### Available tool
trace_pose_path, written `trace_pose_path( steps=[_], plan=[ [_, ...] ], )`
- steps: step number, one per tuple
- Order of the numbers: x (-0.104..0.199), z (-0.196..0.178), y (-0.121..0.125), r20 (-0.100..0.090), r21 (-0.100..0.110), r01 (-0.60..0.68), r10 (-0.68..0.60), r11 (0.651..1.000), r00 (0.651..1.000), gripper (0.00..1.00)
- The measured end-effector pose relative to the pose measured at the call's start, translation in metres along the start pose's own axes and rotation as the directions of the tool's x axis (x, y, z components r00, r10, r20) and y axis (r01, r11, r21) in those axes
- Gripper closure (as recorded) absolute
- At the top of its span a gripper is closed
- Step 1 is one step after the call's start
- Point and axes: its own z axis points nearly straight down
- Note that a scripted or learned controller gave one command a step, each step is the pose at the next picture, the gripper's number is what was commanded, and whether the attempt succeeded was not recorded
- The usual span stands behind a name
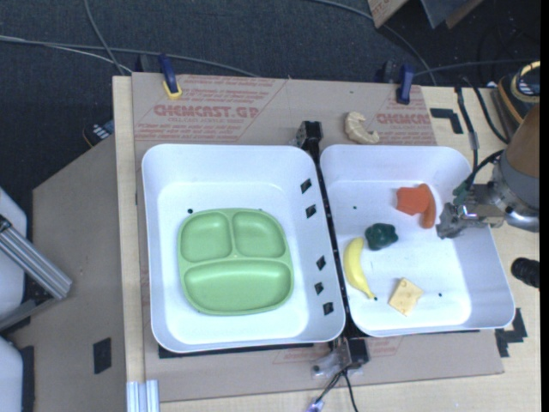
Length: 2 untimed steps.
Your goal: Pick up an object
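Hovering beside the orange object (416,202), the gripper (452,222) looks blurred; its finger gap cannot be told.

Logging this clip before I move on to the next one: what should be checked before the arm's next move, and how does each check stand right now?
1. Objects available in the right white bin: ok. An orange block, a dark green lump, a yellow banana and a pale yellow wedge lie there.
2. Objects spaced apart: ok, none overlap.
3. Pincer over the right bin: ok, at its right side beside the orange block.
4. Pincer already holding something: cannot tell.
5. Left white bin: ok, it holds a green sectioned plastic tray.
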Motion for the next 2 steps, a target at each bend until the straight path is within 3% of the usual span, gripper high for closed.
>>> trace_pose_path(
  steps=[1, 2],
  plan=[
    [0.006, -0.056, -0.006, -0.001, 0.000, 0.001, -0.001, 1.000, 1.000, 1.00],
    [0.054, -0.060, 0.013, -0.003, 0.005, 0.005, -0.005, 1.000, 1.000, 1.00]
  ],
)
